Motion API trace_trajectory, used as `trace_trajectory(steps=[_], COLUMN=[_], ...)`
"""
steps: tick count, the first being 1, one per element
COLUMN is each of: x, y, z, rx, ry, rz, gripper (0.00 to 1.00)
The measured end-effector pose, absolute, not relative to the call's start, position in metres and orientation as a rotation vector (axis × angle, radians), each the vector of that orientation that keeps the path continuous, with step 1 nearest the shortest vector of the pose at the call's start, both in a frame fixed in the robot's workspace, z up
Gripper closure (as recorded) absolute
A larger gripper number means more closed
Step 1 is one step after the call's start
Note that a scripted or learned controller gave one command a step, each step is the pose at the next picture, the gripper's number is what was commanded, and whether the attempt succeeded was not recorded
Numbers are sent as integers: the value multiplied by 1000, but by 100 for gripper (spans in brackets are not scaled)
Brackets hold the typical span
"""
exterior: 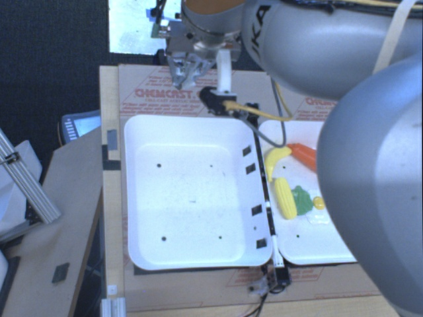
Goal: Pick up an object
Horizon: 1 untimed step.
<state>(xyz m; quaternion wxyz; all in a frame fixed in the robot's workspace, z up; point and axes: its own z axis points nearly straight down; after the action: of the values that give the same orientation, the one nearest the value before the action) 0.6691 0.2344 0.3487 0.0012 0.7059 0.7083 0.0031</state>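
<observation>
Camera view: tool (187,71) hangs beyond the left white plastic bin's (142,177) far rim over the worktop, finger state I cannot tell, nothing visibly in it, while the yellow plastic corn cob (285,197), long axis running near-to-far, lies well off in the right bin (310,253) beside the divider, banana (276,158) crowding its far end.

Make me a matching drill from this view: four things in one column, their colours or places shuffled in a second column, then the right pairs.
Things:
1. banana
2. carrot
3. corn cob
4. gripper

Colour or place:
A. orange, at the right bin's far side
B. above the cardboard beyond the left bin
C. yellow and curved, by the divider
D. yellow, lying beside a green piece

Pairs: 1-C, 2-A, 3-D, 4-B
</observation>
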Motion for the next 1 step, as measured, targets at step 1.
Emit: trace_trajectory(steps=[1], x=[669], y=[235], z=[357], rx=[2215], ry=[2226], rz=[8], gripper=[100])
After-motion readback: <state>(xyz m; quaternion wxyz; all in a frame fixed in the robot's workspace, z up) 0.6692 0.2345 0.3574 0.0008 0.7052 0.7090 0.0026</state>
